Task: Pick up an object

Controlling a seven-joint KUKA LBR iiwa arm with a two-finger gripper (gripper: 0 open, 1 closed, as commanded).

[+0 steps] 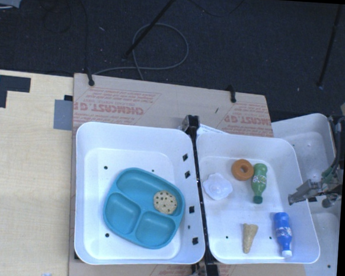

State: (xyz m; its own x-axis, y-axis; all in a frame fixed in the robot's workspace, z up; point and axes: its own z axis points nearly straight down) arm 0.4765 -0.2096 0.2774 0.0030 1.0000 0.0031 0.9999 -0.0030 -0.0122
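1. The right bin (pixel 278 150) holds five loose things that could be picked: a brown doughnut (pixel 242 169), a green bottle (pixel 259 182), a clear crumpled wrapper (pixel 217 187), a tan cone (pixel 248 237) and a blue bottle (pixel 282 233).
2. The doughnut lies just beside the green bottle's cap end, near the bin's far side. The wrapper sits to their left, close to the divider between the bins.
3. The cone and the blue bottle lie toward the near side, apart from each other, the blue bottle close to the right wall.
4. The gripper (pixel 311 193) shows at the right bin's right rim, outside the cluster of things and touching none of them; whether its fingers are spread or pressed together cannot be told.
5. The left bin (pixel 93 158) carries a blue compartment tray (pixel 125 211), with a speckled cookie (pixel 165 202) resting in its right-hand compartment.
6. Both bins rest on a cardboard sheet (pixel 163 107) atop the bench.
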